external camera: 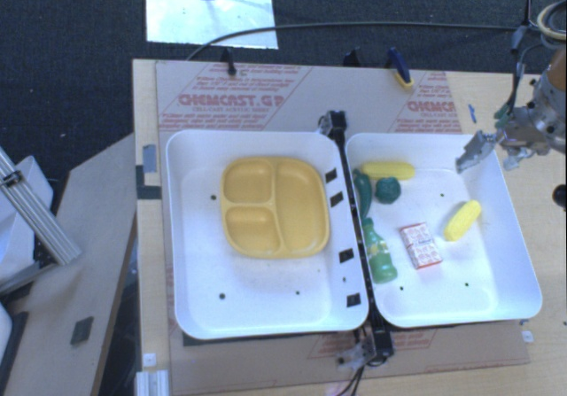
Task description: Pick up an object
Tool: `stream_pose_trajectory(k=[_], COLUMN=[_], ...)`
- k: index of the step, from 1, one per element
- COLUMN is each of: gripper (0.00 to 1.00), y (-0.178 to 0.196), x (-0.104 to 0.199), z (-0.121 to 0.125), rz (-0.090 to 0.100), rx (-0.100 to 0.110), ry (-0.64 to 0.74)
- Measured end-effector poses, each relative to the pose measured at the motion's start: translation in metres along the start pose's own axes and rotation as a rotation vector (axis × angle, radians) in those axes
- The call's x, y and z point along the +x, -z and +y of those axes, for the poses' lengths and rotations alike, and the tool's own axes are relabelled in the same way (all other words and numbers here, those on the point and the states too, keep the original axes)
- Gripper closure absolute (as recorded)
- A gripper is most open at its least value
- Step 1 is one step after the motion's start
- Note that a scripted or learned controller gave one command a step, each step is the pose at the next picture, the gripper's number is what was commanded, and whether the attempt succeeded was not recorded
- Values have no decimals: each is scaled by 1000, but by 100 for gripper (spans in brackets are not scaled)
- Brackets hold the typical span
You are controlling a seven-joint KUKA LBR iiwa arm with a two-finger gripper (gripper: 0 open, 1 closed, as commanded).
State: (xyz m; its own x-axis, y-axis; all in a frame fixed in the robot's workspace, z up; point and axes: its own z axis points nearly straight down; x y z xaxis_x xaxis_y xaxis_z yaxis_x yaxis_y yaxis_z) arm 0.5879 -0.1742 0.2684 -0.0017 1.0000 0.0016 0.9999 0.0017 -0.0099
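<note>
Camera view: tool (493,151) at upper right rim of right bin (523,292), above the rim rather than in among the contents; nothing seen between the fingers, spread not discernible — cannot tell. Right bin contents: yellow corn cob (462,220) nearest the tool, lying clear on bare floor; second corn piece (387,171) at top, beside a dark green lump (387,190); green bottle (379,254) against the divider; small red-and-white box (421,244) mid-bin. Left bin (190,314) on counter (106,208), yellow divided plate (274,206) inside. Likely best pick: nearest cob. Probably light, rigid plastic, smooth, prone to roll; grip across short axis at mid-length.
</note>
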Motion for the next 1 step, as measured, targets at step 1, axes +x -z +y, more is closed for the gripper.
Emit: stream_pose_trajectory(k=[1], gripper=[0], y=[5], x=[0], z=[2], rz=[-2], rx=[-9], ry=[2])
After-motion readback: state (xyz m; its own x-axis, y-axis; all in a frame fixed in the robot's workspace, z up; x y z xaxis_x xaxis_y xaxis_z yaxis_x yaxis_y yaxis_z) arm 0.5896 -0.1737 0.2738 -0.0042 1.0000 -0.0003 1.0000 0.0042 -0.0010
